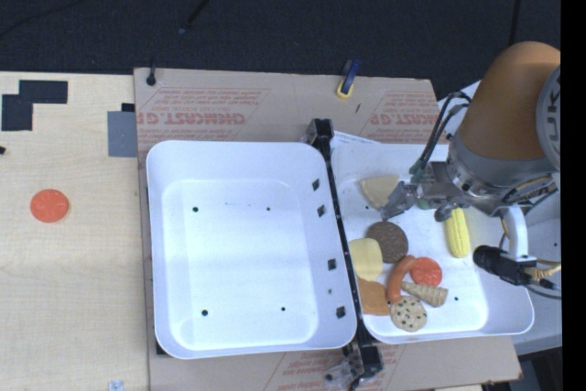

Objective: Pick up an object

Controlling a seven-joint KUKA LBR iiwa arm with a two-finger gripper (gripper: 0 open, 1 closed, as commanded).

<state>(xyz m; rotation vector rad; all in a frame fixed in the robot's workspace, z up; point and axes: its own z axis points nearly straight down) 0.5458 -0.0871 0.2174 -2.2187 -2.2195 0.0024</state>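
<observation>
The brown cookie [388, 241] sits at six o'clock, just below my fingers [397, 201]. I cannot tell how open they are. My arm [509, 119] reaches in from three o'clock.

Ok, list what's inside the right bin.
The right bin holds toy food: a corn cob, brown round patty, yellow block, carrot, tomato slice, chocolate-chip cookie, cone, pale wedge. The arm covers the bin's far right part.
</observation>
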